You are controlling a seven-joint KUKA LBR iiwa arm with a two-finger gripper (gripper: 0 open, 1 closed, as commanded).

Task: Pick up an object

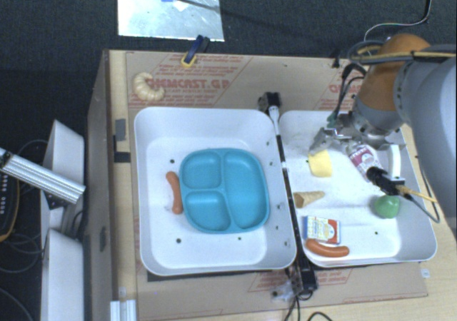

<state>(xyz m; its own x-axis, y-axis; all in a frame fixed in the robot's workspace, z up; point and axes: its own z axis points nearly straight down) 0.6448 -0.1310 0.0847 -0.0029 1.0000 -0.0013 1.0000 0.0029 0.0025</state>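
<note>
Arm [421, 91] reaching in from right edge of frame, wrist down over upper part of right bin [418, 241]. Gripper [335, 134] low near upper left of that bin, just above yellow block [321, 164]. Jaws: cannot tell whether open or closed; nothing seen between them.

Progress: pick not yet made, judging by layout. All candidate objects lying on bin floor. Approach seemingly under way; descent, close and lift all left to do.

Right bin contents: yellow block near centre left; small bottle with pink label [363, 158] just beside the wrist; tan cone-shaped piece [308, 199] below block; green round object [388, 206] toward right; small printed packet [320, 228] lower centre; red sausage toy [328, 248] along lower edge.

Left bin [153, 134]: blue divided plate [223, 190] in middle, second sausage toy [175, 192] just left of it.

Writing: cardboard on bench [235, 80] under bins carries red print, roughly "CHEMCAST", rest unclear. Packet and bottle labels too small to read.

Likeliest target, as a guess: yellow block, nearest to gripper
</note>
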